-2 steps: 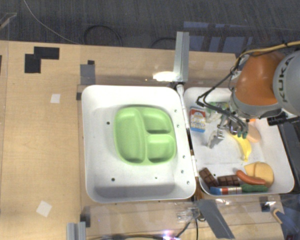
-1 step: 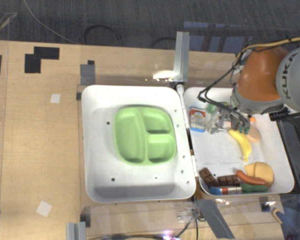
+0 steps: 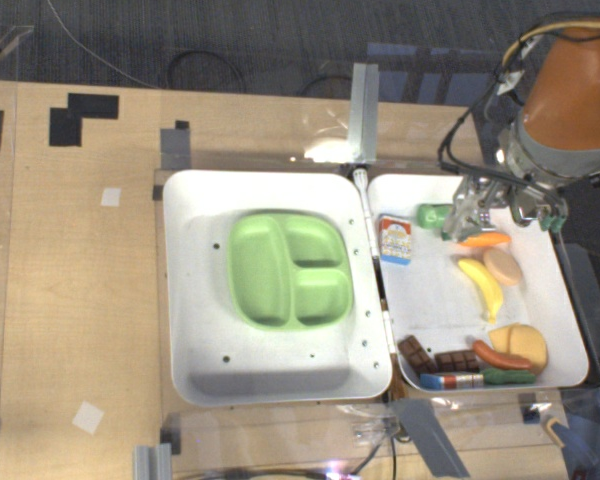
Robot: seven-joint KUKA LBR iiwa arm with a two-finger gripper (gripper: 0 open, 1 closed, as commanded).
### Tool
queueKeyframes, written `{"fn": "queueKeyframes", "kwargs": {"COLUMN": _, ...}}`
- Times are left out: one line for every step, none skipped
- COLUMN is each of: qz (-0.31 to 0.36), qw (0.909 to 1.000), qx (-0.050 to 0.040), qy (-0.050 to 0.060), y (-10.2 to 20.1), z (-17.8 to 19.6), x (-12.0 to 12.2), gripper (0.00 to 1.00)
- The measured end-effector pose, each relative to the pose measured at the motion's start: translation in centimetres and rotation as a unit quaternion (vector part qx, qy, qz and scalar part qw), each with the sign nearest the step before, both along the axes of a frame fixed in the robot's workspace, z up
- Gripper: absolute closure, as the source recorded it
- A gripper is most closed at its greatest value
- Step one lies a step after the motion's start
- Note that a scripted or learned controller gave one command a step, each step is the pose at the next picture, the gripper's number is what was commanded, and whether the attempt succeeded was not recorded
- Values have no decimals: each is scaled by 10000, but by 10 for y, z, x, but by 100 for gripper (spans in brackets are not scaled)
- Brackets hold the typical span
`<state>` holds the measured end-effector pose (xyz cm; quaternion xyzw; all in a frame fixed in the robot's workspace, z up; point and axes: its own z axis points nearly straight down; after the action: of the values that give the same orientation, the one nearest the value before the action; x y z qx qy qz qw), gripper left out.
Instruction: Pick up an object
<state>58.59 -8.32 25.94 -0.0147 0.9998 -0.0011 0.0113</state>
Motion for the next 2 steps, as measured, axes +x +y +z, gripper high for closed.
{"fn": "queueKeyframes", "kwargs": {"qz": 1213, "qw": 9926, "qx": -22, "qy": 51, "y": -64, "z": 13, "x": 54, "gripper": 100}}
{"fn": "queueKeyframes", "kwargs": {"qz": 2938, "qw": 9558, "qx": -47, "qy": 49, "y": -93, "z": 22, "x": 85, "gripper": 100}}
